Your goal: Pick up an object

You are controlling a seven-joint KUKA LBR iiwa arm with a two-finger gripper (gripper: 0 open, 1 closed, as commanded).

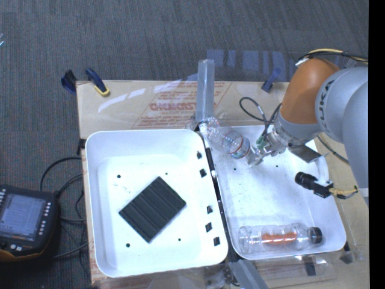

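A: What is found nearest the surface's front edge?

B: A clear bottle [278, 236] with an orange core is laid on its side along the front wall of the right bin [274, 194]. In the left bin [99, 188] a dark ribbed pad [153, 208] is seen lying flat near the middle.

A: And further back?

B: A second, crumpled bottle [231, 143] is lodged in the right bin's back left corner. The hand [260, 152] is lowered just beside it, at its cap end. Whether the hand is spread or pressed together cannot be told, and nothing can be said to be held.

A: How should the pick be done well?

B: The crumpled bottle is probably being aimed at. It should be straddled across its narrow width, away from the bin wall, and a firm closure should be confirmed before any lift is tried, since thin plastic is likely to slip or buckle.
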